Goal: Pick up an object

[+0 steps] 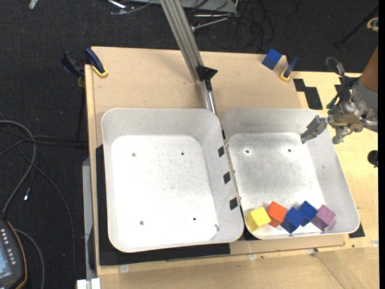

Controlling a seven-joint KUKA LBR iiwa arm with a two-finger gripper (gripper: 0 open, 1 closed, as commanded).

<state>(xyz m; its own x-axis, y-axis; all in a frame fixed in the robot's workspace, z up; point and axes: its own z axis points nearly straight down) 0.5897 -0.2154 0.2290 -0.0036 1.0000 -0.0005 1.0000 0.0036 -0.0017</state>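
Several small cubes lie in a row along the near edge of the right bin [271,131]: a yellow cube [259,218], an orange cube [277,212], two blue cubes [293,220] [308,209] and a purple cube [324,217]. My gripper [320,136] hangs over the far right corner of that bin, well away from the cubes. It is open, with one finger [311,129] slanting out to the left, and nothing sits between the fingers.
The left bin [120,125] adjoins the right one. A metal pole [183,32] slants down to the gap between the bins at the back. A blue block [272,58] and clamps [96,65] sit on the wooden bench's far edge.
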